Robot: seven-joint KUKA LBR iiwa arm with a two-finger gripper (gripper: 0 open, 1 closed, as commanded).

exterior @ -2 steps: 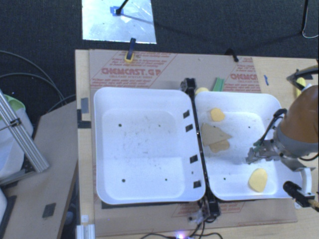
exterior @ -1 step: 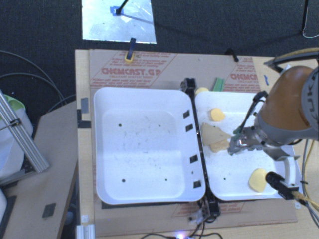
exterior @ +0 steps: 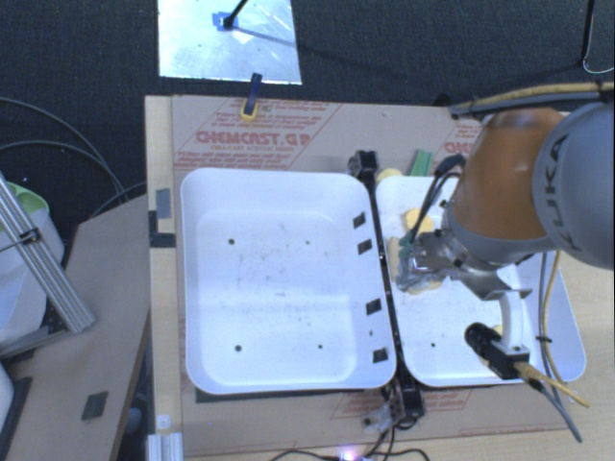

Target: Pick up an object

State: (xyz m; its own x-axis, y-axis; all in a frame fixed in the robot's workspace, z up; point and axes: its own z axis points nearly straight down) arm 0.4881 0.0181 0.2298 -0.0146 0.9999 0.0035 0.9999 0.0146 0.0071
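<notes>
Gripper: reaching down into the right bin, at 9 o'clock of it; finger state cannot be told.
Object: yellow item lying at 12 o'clock from the gripper, partly hidden.
Risk: arm is crowding the divider; fingers may be closing beside the object.

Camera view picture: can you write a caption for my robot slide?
Grey-and-orange arm lowers its end effector into the right white bin.

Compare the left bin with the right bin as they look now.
The left bin lies fully in view, while the arm covers much of the right bin. The gripper hangs over the right bin, not the left bin. A yellow object lies in the right bin. Both are shallow and white.
</notes>
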